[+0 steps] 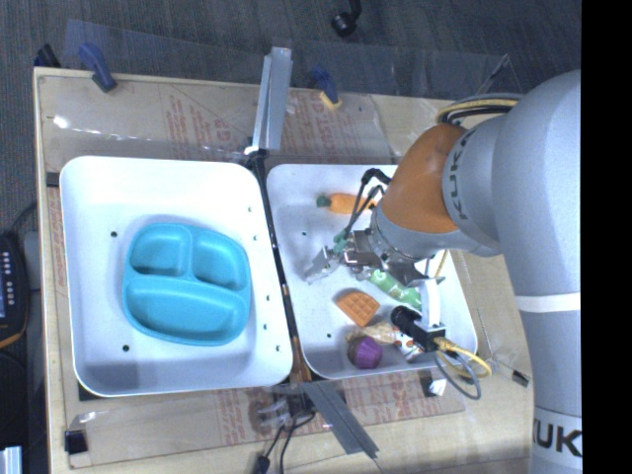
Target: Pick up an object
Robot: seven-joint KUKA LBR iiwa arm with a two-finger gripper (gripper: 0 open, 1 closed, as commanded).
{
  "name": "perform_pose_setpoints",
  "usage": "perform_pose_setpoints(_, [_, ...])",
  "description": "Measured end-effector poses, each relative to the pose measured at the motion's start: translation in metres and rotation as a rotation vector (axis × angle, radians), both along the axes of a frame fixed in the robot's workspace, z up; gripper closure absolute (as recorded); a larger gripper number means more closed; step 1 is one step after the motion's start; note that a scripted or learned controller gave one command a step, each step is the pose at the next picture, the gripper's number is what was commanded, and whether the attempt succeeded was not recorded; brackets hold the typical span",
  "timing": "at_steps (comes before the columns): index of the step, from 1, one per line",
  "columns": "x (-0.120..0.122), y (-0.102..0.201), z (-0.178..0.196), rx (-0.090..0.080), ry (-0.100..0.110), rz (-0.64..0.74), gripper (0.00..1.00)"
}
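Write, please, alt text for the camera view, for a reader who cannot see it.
The grey robot arm reaches from the right with its gripper over the right white bin, among a carrot-like toy, an orange waffle-like piece and a purple object. The left white bin holds a blue divided tray.

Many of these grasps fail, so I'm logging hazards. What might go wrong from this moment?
The gripper hangs above bare floor of the right bin, between the toy carrot and the waffle, so it may grab nothing. The waffle lies flat, likely hard to pinch. The purple toy sits near the bin wall, awkward to reach.
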State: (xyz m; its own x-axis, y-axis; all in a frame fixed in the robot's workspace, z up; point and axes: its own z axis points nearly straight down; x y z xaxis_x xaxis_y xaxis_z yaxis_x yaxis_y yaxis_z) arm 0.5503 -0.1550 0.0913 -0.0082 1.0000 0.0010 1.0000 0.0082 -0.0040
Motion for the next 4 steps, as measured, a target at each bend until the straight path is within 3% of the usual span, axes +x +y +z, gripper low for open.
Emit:
perform_pose_setpoints(1, [-0.072, 0.012, 0.001, -0.001, -0.006, 0.002, 0.00])
perform_pose_setpoints(2, [-0.070, 0.012, 0.012, -0.002, -0.010, 0.007, 1.00])
perform_pose_setpoints(3, [-0.072, -0.036, 0.002, -0.001, -0.007, -0.001, 1.00])
perform_pose_setpoints(4, [-0.071, -0.054, 0.002, -0.002, -0.009, 0.002, 1.00])
